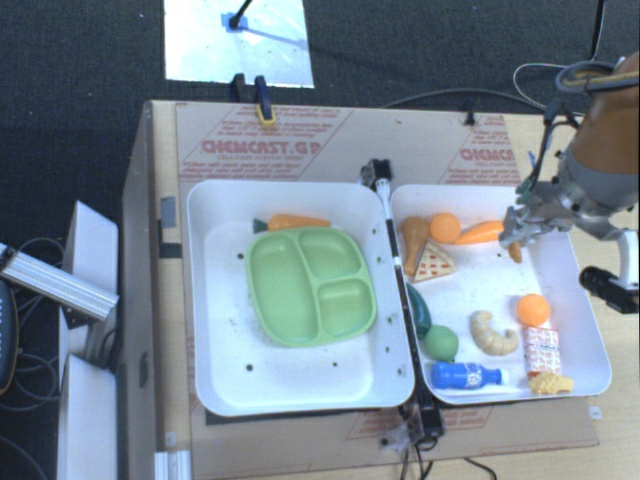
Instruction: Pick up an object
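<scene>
The carrot (481,233) is orange, tapered and smooth, lying in the right bin (590,313) near its far edge, long axis roughly left-right, beside an orange ball (445,228). The gripper (519,230) hangs at its right end; I cannot tell its opening. The bins sit on a cardboard-topped bench (300,143) above dark carpet (70,78).

We see even, bright overhead light with soft, faint shadows. The white bins (215,268) glare slightly. Focus is mildly soft throughout.

High slanted view over both bins (300,193)
</scene>
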Controlling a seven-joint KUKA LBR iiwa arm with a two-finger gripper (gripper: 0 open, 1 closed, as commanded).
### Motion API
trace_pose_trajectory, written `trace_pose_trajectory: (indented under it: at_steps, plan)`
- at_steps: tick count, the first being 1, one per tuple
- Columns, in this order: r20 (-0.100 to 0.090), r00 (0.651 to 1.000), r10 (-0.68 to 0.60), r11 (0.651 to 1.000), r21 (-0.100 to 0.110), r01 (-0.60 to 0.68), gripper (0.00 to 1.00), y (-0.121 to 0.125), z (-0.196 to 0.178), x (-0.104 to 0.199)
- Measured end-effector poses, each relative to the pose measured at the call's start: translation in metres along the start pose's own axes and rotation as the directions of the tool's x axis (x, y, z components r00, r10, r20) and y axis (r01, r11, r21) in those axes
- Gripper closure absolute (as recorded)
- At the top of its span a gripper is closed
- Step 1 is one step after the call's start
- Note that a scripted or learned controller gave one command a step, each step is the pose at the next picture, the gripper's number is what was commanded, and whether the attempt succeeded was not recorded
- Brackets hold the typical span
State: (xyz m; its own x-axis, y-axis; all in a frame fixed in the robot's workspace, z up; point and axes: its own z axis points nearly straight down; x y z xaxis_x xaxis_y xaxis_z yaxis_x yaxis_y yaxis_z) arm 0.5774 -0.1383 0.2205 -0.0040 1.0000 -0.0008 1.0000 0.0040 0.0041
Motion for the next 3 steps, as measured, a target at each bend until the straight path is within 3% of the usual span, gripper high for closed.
trace_pose_trajectory:
  at_steps: [1,2,3]
  plan:
    - [-0.001,1.000,-0.001,1.000,0.001,0.001,1.00,0.026,-0.032,0.036]
    - [-0.002,1.000,-0.002,1.000,0.002,0.002,1.00,0.044,-0.046,0.115]
    - [-0.001,1.000,-0.001,1.000,0.004,0.001,1.00,0.015,-0.013,0.142]
